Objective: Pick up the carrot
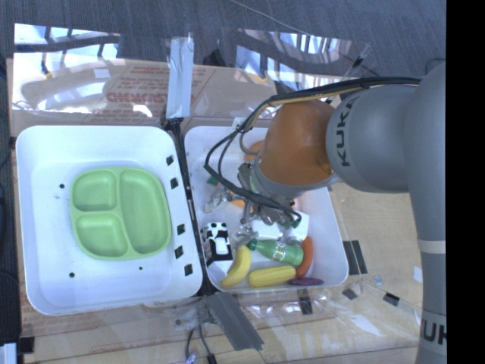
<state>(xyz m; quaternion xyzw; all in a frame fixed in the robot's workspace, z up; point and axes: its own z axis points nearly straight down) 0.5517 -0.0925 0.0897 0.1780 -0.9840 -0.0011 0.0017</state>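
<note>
Camera view showed my end effector (267,220), grip state unclear to me, low in the right bin (333,226), where the carrot (306,255) lay crowded beside a green bottle (274,250), risking a wrong grab.

Bins (45,203): white plastic, smooth, slightly glossy. Divided plate (121,212): light green plastic, matt, smooth. Arm (394,139): grey casing, smooth, satin sheen; orange band (295,146) glossy. Gripper (267,217): bare metal parts, shiny. Carrot (306,255): orange plastic look, smooth, glossy. Banana (239,268), yellow piece (271,276): smooth plastic look. Green bottle (276,251): glossy. Cardboard (144,89) behind bins: matt brown paper surface.
</note>
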